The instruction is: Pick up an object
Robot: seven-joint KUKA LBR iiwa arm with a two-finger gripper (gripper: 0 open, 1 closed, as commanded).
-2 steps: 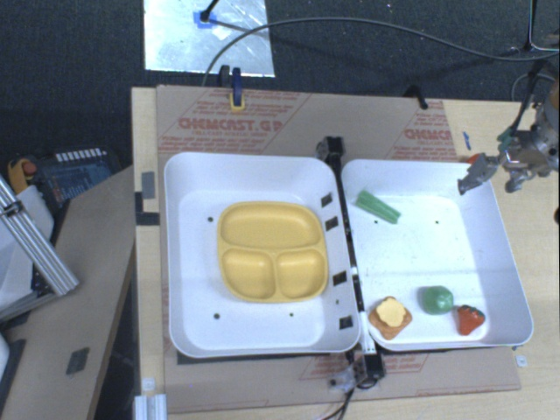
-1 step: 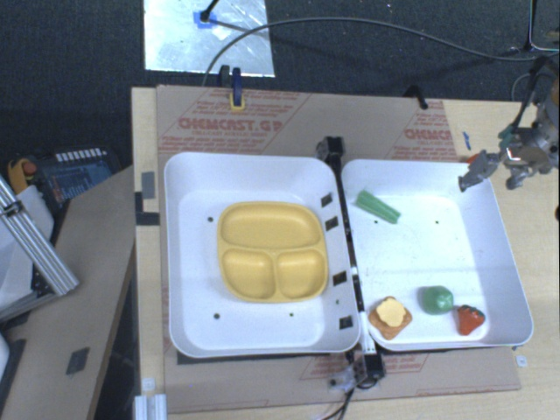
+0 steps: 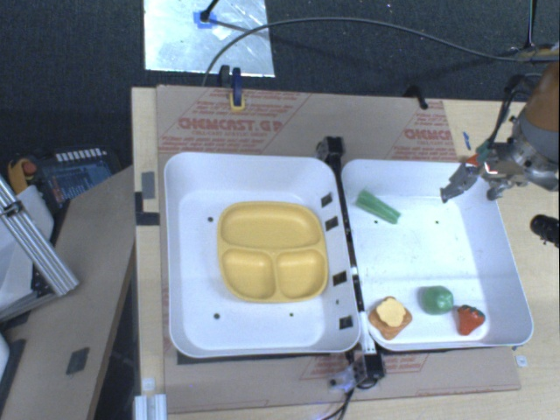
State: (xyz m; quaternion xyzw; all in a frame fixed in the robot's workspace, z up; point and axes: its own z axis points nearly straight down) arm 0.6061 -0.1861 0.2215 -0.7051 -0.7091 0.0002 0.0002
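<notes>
A pale wooden bench (image 3: 105, 234) seen from above at a slant, carrying a brown cardboard sheet (image 3: 289, 116) printed with red lettering, and on that sheet two shallow white bins side by side.

Nearest the viewer, along the front edge of the right bin (image 3: 512, 274), three small food-like toys sit in a row: a tan and yellow burger-like piece (image 3: 390, 316) in the front left corner, a rounded green piece (image 3: 436, 299) just beside it, and a red strawberry-like piece (image 3: 470, 319) to the right of that.

The left bin (image 3: 188, 261) holds a yellow plate (image 3: 270, 250) with three compartments, lying flat in the middle.

Farther back in the right bin, a long light-green piece (image 3: 378, 206) lies on its side near the divider between the bins, well apart from the three toys.

At the far right, the grey arm's gripper (image 3: 472, 186) hangs over the back right part of the right bin, its two fingers spread apart with nothing between them.

Beyond the bench, dark carpet and a silver foil square (image 3: 208, 24).
</notes>
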